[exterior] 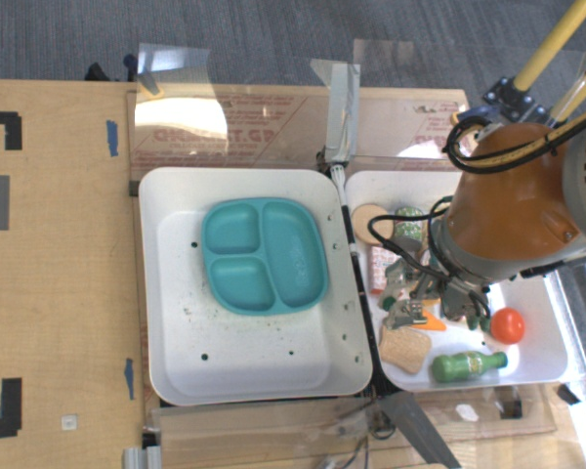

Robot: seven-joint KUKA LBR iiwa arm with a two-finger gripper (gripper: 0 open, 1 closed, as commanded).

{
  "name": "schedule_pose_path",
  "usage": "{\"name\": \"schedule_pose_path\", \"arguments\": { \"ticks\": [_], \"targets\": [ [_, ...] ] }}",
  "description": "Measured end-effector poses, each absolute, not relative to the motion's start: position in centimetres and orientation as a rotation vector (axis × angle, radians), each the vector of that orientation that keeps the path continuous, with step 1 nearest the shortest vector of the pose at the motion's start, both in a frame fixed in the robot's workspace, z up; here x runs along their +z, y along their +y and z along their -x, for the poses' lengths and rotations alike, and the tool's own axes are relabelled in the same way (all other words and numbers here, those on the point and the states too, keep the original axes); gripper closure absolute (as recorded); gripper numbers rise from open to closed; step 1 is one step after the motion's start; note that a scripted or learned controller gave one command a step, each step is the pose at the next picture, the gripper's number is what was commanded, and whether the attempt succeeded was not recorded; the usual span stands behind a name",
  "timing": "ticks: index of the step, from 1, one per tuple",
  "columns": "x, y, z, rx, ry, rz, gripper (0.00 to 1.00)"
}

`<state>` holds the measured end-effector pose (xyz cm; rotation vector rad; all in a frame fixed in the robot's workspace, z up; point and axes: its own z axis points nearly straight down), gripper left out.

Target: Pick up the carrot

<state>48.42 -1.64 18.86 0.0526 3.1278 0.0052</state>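
Observation:
The carrot (428, 318) is a small orange piece in the right bin (547, 360), only partly showing below the tool. My gripper (408, 309) is low in that bin, right over the carrot's left end and touching or nearly touching it. The grey wrist and orange band (508, 198) cover much of the bin's middle, and part of the carrot is hidden beneath them.
A red tomato (508, 325), a green bottle (469, 363) and a tan bread slice (403, 350) crowd the carrot. Behind lie a pink packet (377, 262), a beige disc (370, 217) and a green speckled item (408, 227). The left bin (166, 291) holds a teal divided plate (266, 254).

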Motion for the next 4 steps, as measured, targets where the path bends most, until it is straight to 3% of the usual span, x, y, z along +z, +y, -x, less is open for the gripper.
{"name": "schedule_pose_path", "arguments": {
  "ticks": [1,2,3,4],
  "targets": [
    [29.2,-1.4,-50.2,0.000,3.126,0.060,1.00],
    [33.9,-10.2,-50.3,-0.005,3.099,0.443,1.00],
    [18.6,-12.6,-49.5,0.007,3.065,0.710,1.00],
    [24.4,-6.9,-51.4,0.000,3.115,0.323,1.00]
  ]
}}
